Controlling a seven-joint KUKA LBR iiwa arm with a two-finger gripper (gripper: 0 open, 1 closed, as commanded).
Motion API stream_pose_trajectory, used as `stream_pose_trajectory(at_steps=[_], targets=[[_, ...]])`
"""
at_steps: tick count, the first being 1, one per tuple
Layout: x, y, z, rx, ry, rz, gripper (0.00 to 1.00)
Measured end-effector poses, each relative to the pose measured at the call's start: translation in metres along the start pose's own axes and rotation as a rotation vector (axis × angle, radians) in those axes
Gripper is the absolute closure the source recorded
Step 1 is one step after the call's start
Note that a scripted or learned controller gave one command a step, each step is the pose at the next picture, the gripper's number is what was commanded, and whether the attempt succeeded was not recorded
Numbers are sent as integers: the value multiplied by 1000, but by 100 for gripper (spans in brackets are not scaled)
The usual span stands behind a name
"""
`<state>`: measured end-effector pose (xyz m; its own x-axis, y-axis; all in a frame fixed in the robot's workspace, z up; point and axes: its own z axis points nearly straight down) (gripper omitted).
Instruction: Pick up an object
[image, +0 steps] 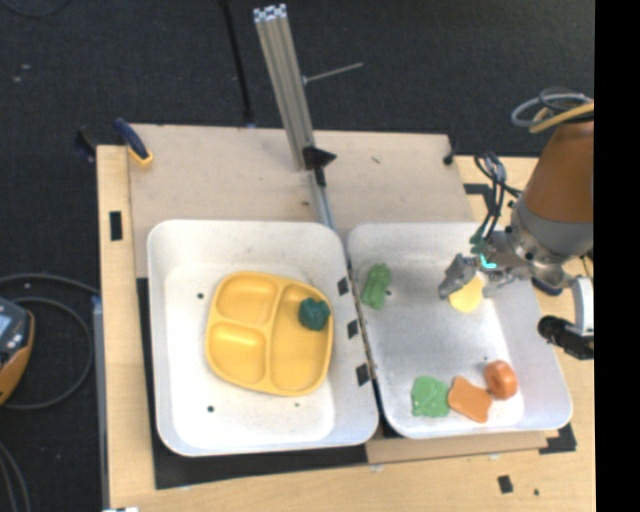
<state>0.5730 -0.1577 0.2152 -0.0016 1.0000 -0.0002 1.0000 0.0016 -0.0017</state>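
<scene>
So the tool sits low in the right bin with its fingers pinching a small yellow piece, which looks light, smooth and maybe squishy, so I'd grip it across the middle

glossy yellow plastic tray, matt white plastic bins, ribbed metal post, raw wood bench, dk carpet-like floor

view: we are looking down at a slant | from above the bench | taking in both bins
</scene>
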Motion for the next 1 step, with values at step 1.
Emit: stream_pose_trajectory(at_steps=[1], targets=[[0,1,-1,-2,0,0,0]])
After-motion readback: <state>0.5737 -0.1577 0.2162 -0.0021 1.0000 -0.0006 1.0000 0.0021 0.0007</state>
